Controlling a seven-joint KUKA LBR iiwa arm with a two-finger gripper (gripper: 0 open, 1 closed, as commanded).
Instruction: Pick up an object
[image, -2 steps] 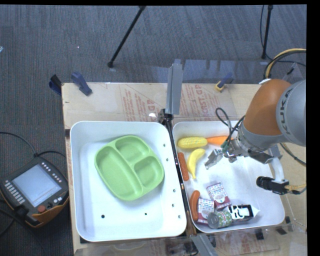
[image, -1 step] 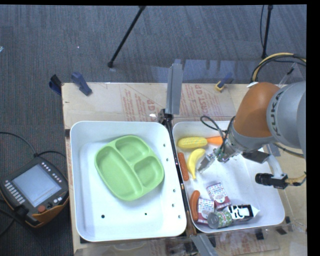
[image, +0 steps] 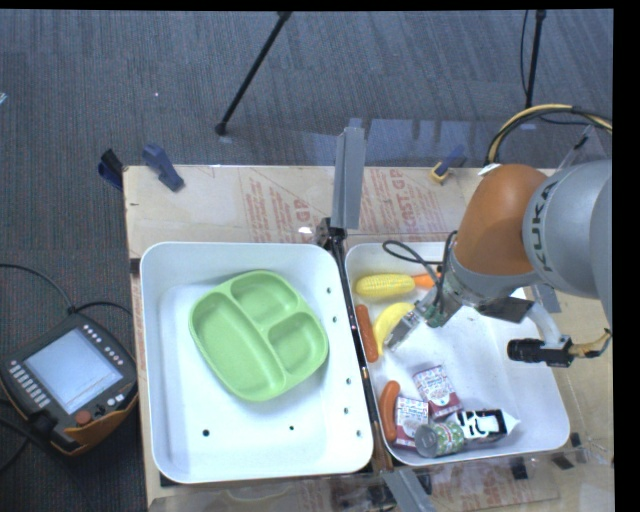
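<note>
Two white bins sit side by side on the bench. The left bin (image: 170, 440) holds one thing: a green divided plate (image: 258, 333) with three compartments, lying flat near its middle. The right bin (image: 545, 400) is the crowded one. I count one ear of yellow corn (image: 384, 286) at the top, one banana (image: 388, 322) just below it, and two orange-red sausage-like pieces, one along the left wall (image: 368, 333) and one lower down (image: 389, 408). There are also two small red-and-white packets (image: 431, 381) (image: 410, 412), one can (image: 438, 438) on its side, and one black-and-white carton (image: 483, 424) beside the can. Their labels are too small to read.

The gripper (image: 402, 330) reaches down at the banana, touching or just above it; whether its fingers are parted or closed I cannot tell. The grey arm (image: 575, 225) bears the letters "KUKA". A handheld controller (image: 68, 385) lies on the floor to the left.
</note>
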